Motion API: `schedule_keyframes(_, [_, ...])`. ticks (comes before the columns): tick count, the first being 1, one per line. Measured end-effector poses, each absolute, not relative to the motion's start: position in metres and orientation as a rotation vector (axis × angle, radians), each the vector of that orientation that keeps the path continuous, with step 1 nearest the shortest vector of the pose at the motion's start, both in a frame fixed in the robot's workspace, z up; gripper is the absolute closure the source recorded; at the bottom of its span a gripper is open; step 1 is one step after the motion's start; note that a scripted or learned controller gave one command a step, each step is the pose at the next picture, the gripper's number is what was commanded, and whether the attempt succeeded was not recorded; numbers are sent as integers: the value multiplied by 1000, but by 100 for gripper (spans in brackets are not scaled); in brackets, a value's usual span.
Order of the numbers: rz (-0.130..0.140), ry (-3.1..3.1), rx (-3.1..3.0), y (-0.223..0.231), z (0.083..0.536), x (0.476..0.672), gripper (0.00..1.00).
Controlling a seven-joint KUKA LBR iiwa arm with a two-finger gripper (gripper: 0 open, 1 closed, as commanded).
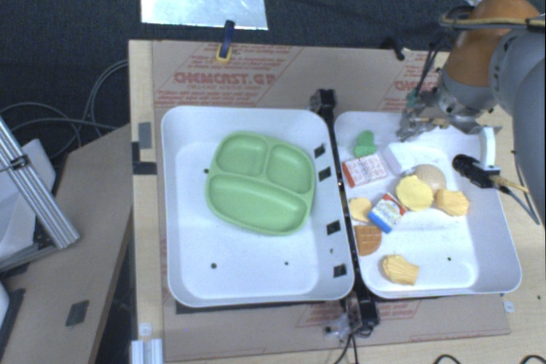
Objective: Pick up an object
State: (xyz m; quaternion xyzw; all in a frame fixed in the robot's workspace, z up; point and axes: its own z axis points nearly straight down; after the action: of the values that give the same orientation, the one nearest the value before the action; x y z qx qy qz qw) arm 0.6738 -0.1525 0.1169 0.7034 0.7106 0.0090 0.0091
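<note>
Glossy white plastic bins, matt green plastic tray, cardboard bench top.

The arm is smooth grey with a rounded orange band well above the fingers, which are thin dull metal. Dark cables run beside the wrist.

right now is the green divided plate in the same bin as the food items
No, the green divided plate lies alone in the left bin, while the food items are clustered in the right bin.
</note>
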Motion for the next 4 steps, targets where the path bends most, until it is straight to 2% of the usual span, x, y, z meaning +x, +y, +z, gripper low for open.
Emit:
schedule_keyframes(1, [8,2223,2209,-154,183,678,100])
schedule_keyframes(2, [6,2225,2210,-154,228,679,100])
schedule_keyframes(3, [4,2231,2211,-100,238,664,100])
schedule_keyframes(4, [4,2231,2211,-49,237,657,100])
